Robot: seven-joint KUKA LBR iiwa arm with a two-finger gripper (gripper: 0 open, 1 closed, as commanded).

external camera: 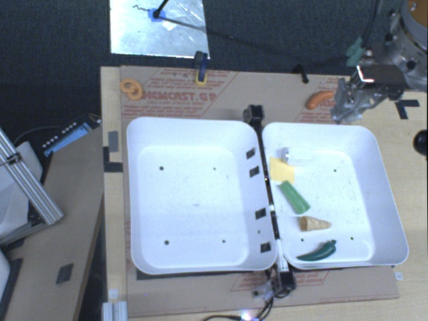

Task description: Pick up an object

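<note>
Room to move looks best in the left shallow white bin [194,199], whose floor I see bare from rim to rim. In the right shallow white bin [361,199], everything crowds its left half: a dark green curved pepper [318,251] near the front edge, then a tan cone [313,223], a green cylinder [293,196], a yellow block [281,171] and a small clear piece [286,155] toward the far left corner. Beyond that bin's far edge hangs the gripper [349,107], just beside an orange sausage-shaped toy [319,99] on the bench.
</note>
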